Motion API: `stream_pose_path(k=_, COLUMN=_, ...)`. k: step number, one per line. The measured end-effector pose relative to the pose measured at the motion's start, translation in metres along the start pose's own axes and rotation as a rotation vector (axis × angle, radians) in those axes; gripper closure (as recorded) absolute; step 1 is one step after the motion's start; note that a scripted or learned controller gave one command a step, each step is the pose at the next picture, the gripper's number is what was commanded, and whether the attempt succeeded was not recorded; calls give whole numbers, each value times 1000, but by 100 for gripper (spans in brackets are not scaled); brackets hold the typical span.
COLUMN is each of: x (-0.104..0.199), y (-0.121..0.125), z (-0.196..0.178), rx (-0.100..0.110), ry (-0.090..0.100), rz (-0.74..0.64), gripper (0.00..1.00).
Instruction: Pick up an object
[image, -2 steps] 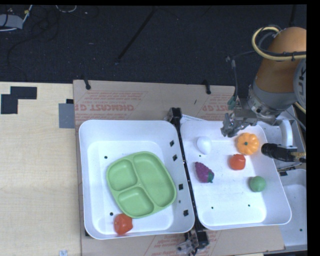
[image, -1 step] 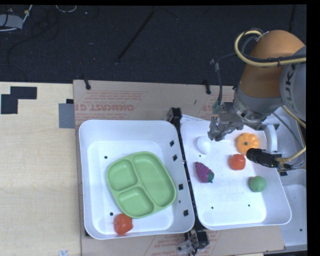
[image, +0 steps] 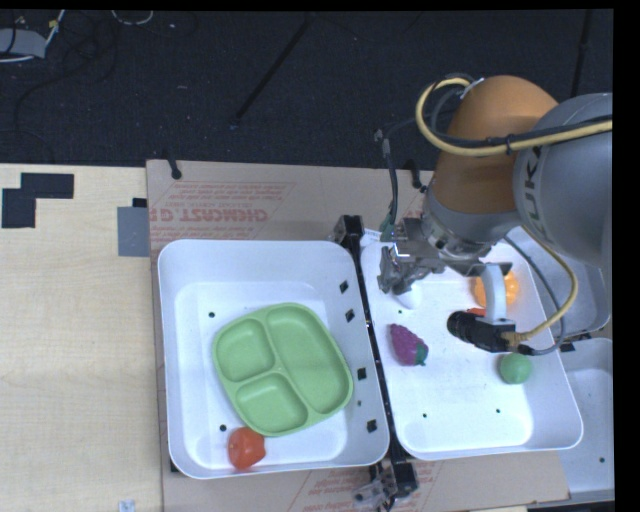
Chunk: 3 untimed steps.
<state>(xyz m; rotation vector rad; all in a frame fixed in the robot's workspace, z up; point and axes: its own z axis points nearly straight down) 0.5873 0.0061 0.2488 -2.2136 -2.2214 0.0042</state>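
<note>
Camera view, right bin (image: 560, 425): I take the purple object (image: 407, 345) as my landmark. It lies on the bin floor, its long axis running from upper left to lower right. My gripper (image: 398, 272) hangs just above and slightly left of it, near the bin's dividing wall, apart from it. I cannot tell from this angle how the tool is set, and nothing shows pinched in it. A green ball (image: 516, 368) sits well to the right of the purple object, an orange object (image: 497, 290) up and right. I judge the purple object nearest; the next move runs down-frame toward it.
</note>
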Motion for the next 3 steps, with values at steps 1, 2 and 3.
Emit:
stream_pose_path(k=1, x=50, y=-20, z=19, rx=1, ry=-1, rz=1, gripper=100)
stream_pose_path(k=2, x=105, y=-34, z=28, rx=1, ry=0, rz=-1, gripper=100)
stream_pose_path(k=3, x=103, y=-34, z=27, rx=-1, ry=-2, rz=2, gripper=0)
